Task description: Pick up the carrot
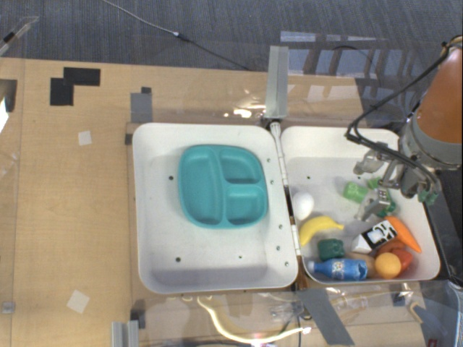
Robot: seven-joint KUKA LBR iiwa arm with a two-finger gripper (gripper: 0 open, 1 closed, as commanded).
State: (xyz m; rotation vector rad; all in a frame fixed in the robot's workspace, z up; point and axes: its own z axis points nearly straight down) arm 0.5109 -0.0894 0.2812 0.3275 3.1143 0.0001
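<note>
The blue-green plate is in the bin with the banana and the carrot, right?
No. In the camera view the teal divided plate lies in the left bin. The banana and the carrot are in the right bin.

The grey arm with its orange band [441, 110] is cut off by the right edge. The two-finger gripper [382, 194] partly hides the small green plastic item [354, 191] near the right bin's far right corner; its shape is unclear. The tapered orange carrot [405, 235] is partly covered by a black-and-white tag [380, 233].
</note>
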